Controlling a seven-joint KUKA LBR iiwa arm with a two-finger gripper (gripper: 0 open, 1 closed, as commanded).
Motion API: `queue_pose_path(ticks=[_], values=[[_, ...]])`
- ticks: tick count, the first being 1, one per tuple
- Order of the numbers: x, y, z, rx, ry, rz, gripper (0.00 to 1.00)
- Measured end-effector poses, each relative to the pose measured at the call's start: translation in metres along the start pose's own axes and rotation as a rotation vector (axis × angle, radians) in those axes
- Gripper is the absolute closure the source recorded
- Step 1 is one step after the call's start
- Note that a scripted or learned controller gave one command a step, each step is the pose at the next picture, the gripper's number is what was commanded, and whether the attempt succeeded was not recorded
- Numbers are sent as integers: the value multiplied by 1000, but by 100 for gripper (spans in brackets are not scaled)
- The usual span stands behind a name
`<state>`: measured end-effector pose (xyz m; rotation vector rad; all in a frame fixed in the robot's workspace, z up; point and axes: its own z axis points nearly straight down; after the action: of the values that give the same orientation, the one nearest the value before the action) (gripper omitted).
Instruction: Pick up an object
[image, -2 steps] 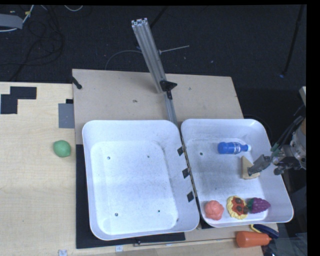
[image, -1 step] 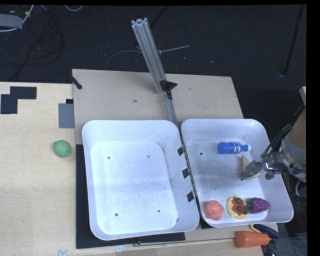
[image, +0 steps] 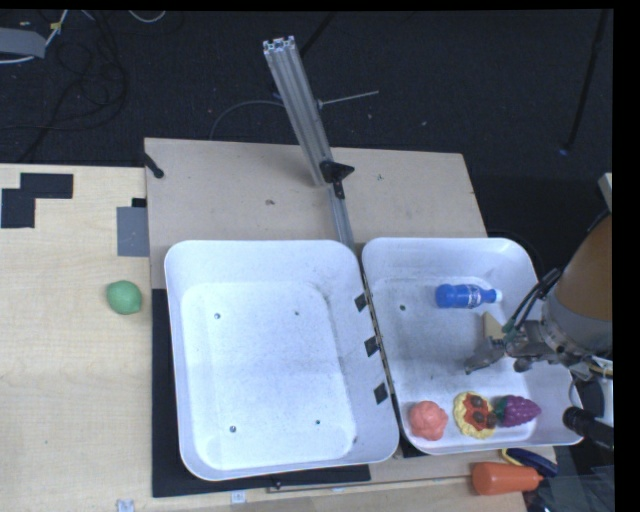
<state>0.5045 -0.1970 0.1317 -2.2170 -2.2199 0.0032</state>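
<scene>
The right bin (image: 400, 262) holds several items. A blue bottle (image: 464, 296) lies on its side near the back. Along the front wall sit an orange-pink lump (image: 428, 419), a yellow and red toy (image: 473, 413) and a purple bunch of grapes (image: 517, 409). My gripper (image: 497, 356) hangs over the right half of this bin, below the bottle and above the grapes, at the end of the grey arm (image: 585, 290) coming in from the right. No object shows in its grasp.
The left bin (image: 190, 262) lies beside the right one. A green ball (image: 124, 297) rests on the bench at far left. An orange object (image: 503, 478) lies outside the right bin's front edge. A metal rail (image: 303, 110) slants in from the back.
</scene>
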Motion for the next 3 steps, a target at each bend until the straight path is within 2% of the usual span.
queue_pose_path(ticks=[1,3], values=[[-2,1,-12,-4,-2,3,100],[-4,-4,-93,-7,-3,2,100]])
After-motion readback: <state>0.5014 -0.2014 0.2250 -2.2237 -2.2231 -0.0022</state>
